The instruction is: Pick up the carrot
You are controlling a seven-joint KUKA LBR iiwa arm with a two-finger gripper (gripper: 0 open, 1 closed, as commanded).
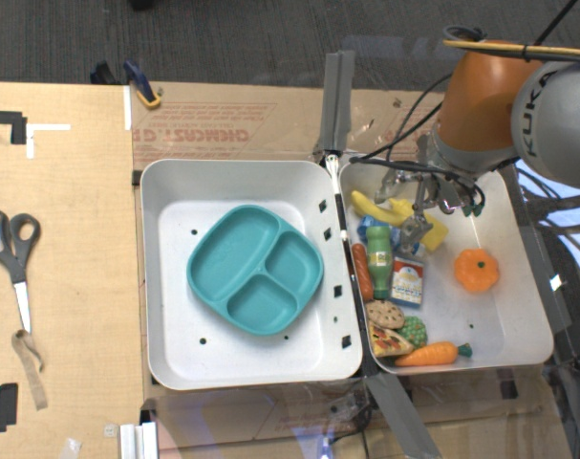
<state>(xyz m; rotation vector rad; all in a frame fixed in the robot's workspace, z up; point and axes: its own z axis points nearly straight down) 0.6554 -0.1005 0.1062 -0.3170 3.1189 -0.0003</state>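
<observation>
We see two white bins side by side: the left bin [165, 256] and the right bin [514, 323]. In the left bin sits 1 teal divided plate [255, 269], w/ three compartments, tilted a bit in plan, nothing on it.

The right bin holds the clutter, mostly along its left wall. We count 1 carrot [429, 355], orange w/ a green tip, lying flat near the bin's front edge, pointing left-right, tip to the right. Just beside its left end lies 1 pizza slice [389, 338], and 1 cookie [386, 314] just above that. A small green bumpy item sits btwn cookie and carrot; we can't tell what it is. Further up: 1 green bottle [378, 253], 1 red sausage-like piece [362, 269] against the wall, 1 small printed carton [408, 282], 1 banana [377, 207], 1 yellow block [433, 234]. Something blue shows under the bottle, unclear what. 1 small orange pumpkin [477, 270] sits apart, toward the right side.

The gripper [416, 226] hangs over the back-left part of the right bin, near the banana and yellow block, well apart from the carrot. Fingers point down; we can't tell whether they're spread or closed, nor see anything btwn them.

Outside the bins, on the bench at far left: 1 pair of scissors [12, 251].
</observation>
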